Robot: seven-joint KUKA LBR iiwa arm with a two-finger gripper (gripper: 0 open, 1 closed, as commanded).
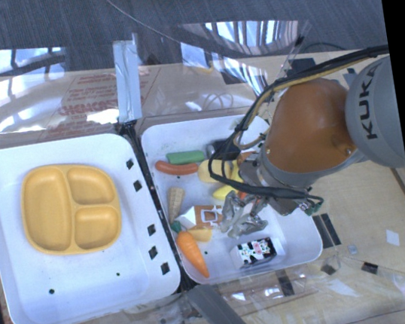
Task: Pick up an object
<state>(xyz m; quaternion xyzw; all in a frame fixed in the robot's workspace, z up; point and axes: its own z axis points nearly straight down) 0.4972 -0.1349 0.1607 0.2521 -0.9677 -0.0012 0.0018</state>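
While my grey arm [378, 118] with its orange band [308, 129] reaches in from the right side of the camera view, my metal two-finger gripper [241, 216] hangs low inside the right-hand shallow white plastic bin [302, 237], over the middle of its clutter. Whether my fingers are parted or pressed together I cannot tell; from above they merge into a tangle of grey metal and cables, and I see nothing clearly between them. Just left of my gripper lies a small white and orange card-like piece [207, 215], near or touching it. Below my gripper, close to the bin's front wall, sits a small black and white patterned block [256, 249]. An orange plastic carrot [193, 254] lies by the bin's left wall, and above it a pale tan ridged cone [175, 200]. Toward the far wall rest a reddish-orange toy sausage [177, 167] and, beside it, a flat green bar [185, 155]. Yellow plastic pieces [217, 180] show partly under my wrist, their shape unclear. The left-hand shallow white bin [26, 300] stands side by side with the right one and holds a yellow plastic tray with three compartments [71, 207], well apart from me.
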